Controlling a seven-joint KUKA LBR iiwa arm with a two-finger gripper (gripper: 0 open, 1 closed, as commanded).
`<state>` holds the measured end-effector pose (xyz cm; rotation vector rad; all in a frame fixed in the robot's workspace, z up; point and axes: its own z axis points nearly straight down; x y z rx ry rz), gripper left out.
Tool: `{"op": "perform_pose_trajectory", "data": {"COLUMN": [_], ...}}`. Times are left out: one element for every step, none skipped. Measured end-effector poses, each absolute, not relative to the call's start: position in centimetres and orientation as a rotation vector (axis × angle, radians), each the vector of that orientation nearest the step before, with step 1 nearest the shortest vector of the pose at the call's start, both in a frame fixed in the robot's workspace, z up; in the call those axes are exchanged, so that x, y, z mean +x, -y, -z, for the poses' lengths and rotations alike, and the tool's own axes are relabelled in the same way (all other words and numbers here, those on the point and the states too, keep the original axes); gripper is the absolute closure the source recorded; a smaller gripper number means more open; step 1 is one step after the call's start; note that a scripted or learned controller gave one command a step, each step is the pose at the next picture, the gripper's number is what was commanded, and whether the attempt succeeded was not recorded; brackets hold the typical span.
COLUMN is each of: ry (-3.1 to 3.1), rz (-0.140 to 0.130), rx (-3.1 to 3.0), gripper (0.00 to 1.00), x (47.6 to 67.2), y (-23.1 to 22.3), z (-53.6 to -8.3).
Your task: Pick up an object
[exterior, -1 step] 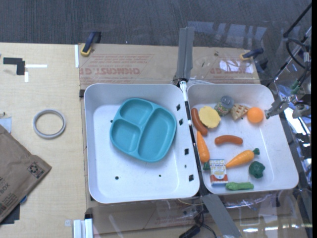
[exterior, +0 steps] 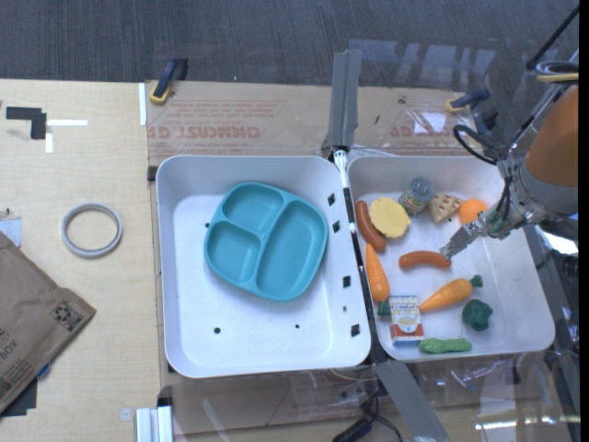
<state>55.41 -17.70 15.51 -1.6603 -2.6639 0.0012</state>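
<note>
Though the gripper hangs just above the sausage in the right bin, nothing is lifted yet (its grasp I cannot tell).

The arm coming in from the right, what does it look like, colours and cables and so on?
The arm is grey metal with a broad orange band above the wrist. Black cables loop beside it. Its end effector is slim, grey and tapering, with a touch of green at its base.
</note>
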Motion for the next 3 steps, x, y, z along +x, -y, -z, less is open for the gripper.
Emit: {"op": "perform_pose_trajectory", "data": {"ry": [2.775, 2.7, 2.698], "rz": [0.0, 0.0, 0.0], "rx": [-1.47, -1.599, -1.604], "gripper": [0.0, 0.0, 1.0], "x": [52.9, 51.6, 51.7], "y": [15.9, 14.4, 14.5], "z": [-9.0, -9.0, -9.8]}}
